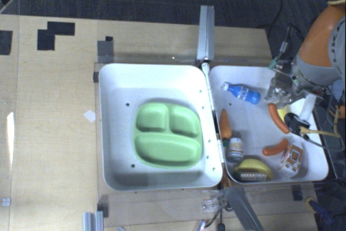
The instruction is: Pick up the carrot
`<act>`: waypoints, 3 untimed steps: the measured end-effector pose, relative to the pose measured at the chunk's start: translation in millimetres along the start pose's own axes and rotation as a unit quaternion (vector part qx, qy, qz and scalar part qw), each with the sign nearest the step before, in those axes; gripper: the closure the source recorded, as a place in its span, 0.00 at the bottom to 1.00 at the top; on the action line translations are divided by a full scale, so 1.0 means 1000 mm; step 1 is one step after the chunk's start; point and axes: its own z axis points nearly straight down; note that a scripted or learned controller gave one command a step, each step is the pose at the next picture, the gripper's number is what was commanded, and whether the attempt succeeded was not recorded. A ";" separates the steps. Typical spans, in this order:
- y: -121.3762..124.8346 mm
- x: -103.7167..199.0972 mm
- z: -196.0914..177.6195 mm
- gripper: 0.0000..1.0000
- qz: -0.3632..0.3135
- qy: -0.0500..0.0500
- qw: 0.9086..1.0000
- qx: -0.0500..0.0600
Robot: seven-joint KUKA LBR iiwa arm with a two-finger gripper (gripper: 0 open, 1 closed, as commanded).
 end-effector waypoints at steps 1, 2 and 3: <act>-0.005 0.045 0.051 1.00 -0.044 0.000 0.999 0.000; -0.004 0.046 0.040 1.00 -0.048 0.001 0.999 -0.002; -0.097 0.061 0.006 1.00 0.121 0.001 0.993 0.000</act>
